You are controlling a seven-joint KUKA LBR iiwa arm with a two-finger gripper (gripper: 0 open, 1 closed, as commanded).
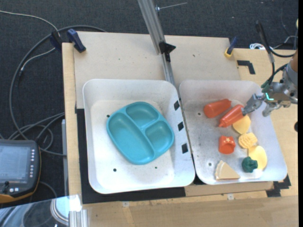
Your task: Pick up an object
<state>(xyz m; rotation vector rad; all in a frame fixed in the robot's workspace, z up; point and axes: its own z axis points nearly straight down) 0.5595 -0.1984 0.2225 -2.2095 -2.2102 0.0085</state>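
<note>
Orange and tapered, a toy carrot (231, 116) is lying in the right bin (203, 167) toward its two o'clock corner, touching a rounder orange-red piece (217, 108) at its ten o'clock. Its thick end is sitting partly hidden under the end effector (261, 106), which is reaching in from three o'clock; one finger is touching the carrot, though the spread is hard to judge.
</note>
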